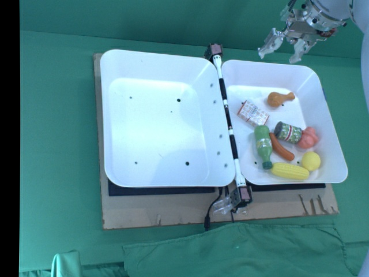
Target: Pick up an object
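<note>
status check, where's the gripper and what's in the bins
Gripper open, hovering above right bin's far edge, holding nothing. Drumstick nearest; green bottle, corn, lemon clustered at near side. Nothing blocking descent.

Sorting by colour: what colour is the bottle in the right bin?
Green bottle, seen in the camera view.

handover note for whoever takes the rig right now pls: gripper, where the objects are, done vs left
Gripper: open, holding nothing, up over the far rim of the right bin.
Objects, all in the right bin: chicken drumstick, small carton, green bottle, can, sausage, corn cob, lemon, pink toy.
Left bin: nothing picked into it.
Done: nothing picked yet.
Left: descend, grasp one object, lift. The drumstick sits nearest the gripper and apart from the cluster.
</note>
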Controlling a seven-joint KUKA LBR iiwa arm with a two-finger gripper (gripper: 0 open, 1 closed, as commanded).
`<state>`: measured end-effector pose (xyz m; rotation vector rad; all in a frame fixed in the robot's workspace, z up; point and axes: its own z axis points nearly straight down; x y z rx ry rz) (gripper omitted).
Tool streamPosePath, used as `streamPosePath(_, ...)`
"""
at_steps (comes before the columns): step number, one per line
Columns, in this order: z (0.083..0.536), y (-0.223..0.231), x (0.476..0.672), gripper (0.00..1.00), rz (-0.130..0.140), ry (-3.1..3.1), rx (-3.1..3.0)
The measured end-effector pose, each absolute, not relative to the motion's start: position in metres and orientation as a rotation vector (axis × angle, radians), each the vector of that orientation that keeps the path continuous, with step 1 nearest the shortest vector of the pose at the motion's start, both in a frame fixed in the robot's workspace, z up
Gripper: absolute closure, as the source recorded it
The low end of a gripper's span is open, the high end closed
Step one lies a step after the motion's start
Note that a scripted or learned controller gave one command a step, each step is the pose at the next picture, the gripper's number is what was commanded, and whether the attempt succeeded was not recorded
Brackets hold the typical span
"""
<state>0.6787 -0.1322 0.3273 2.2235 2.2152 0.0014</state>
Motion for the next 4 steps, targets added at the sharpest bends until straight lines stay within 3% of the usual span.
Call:
streamPosePath(1,0.327,-0.132,0.679,0.0,0.001,2.215,2.223)
streamPosePath(3,0.215,-0.131,0.688,0.0,-0.005,2.22,2.224)
streamPosePath(4,0.188,-0.132,0.688,0.0,-0.012,2.234,2.23)
